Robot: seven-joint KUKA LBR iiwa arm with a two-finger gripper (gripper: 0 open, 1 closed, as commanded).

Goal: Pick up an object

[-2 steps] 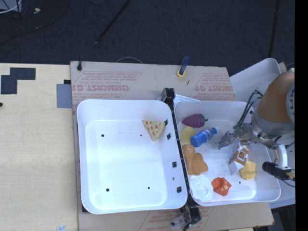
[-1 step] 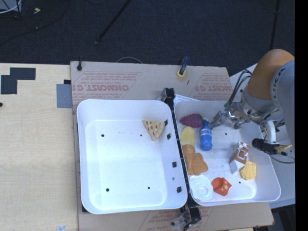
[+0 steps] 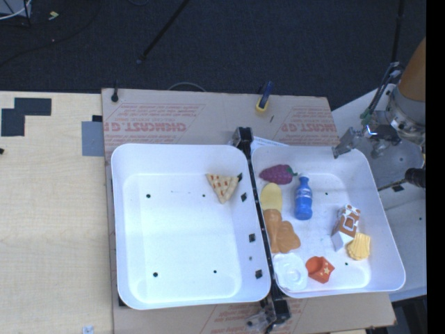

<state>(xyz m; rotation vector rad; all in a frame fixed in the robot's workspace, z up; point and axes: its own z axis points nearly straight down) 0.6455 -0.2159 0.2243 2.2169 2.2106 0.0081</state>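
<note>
The gripper point(image 3: 356, 139) hangs over the right bin's point(image 3: 389, 242) top corner; I cannot tell its grip. Nothing is picked yet. The blue bottle point(image 3: 303, 198) and purple grapes point(image 3: 277, 174) lie below, apart.

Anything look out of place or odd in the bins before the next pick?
Nothing is spilled or broken. One oddity: the waffle wedge lies alone in the left bin, while every other item sits in the right bin. The blue bottle lies on its side.
</note>
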